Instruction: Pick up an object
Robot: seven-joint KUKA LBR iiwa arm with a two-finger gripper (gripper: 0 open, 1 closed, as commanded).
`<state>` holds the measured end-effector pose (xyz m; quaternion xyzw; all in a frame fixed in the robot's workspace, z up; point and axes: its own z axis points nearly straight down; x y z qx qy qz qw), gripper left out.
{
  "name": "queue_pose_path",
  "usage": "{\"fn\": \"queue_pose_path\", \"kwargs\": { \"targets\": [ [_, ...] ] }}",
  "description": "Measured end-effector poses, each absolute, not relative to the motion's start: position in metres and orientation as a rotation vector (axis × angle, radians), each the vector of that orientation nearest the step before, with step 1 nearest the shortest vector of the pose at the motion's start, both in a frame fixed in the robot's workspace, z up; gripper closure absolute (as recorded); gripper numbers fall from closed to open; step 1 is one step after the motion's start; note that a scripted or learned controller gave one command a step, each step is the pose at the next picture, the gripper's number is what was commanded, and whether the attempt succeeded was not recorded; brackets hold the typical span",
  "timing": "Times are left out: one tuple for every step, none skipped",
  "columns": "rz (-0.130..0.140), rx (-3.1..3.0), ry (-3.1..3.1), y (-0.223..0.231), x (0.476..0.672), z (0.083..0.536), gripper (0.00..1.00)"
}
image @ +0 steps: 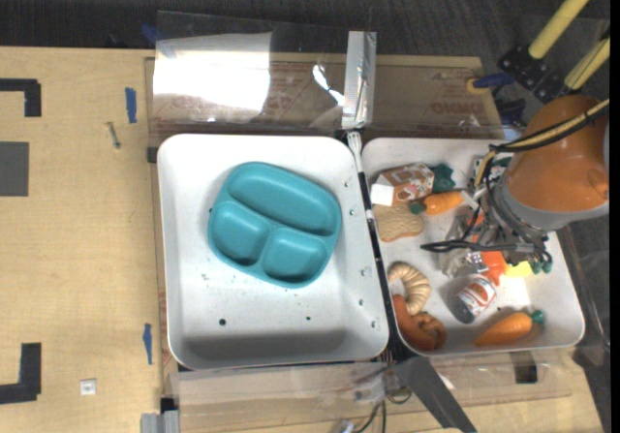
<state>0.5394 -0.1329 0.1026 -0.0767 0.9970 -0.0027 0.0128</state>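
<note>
The claw [492,245] hangs low over the right bin [572,310], under the grey arm's orange band [560,170] and a tangle of cables; how it is set, and whether it has hold of anything, cannot be told, since the wrist and wires hide it. The arm comes in from the right edge and leans down toward the bin's middle.

Just below the claw lies a small can [473,297], tilted on its side, touching or nearly touching the claw's lower parts. Below and to the right of that rests a carrot [506,326] near the bin's bottom rim. Left of the claw sit another carrot [444,202], a tan cracker-like piece [399,222], a croissant [410,283] and a reddish-brown fruit [418,326] in the lower left corner.

The right bin is crowded, with little bare floor between things. The left bin [194,305] holds a teal divided plate [275,222], with open white floor around it, and the desk [68,247] stretches bare to the left
</note>
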Motion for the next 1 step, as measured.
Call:
{"fn": "queue_pose_path", "kwargs": {
  "targets": [
    [-0.007, -0.347, 3.102, -0.1327, 0.6354, 0.2574, 1.0]
  ]
}}
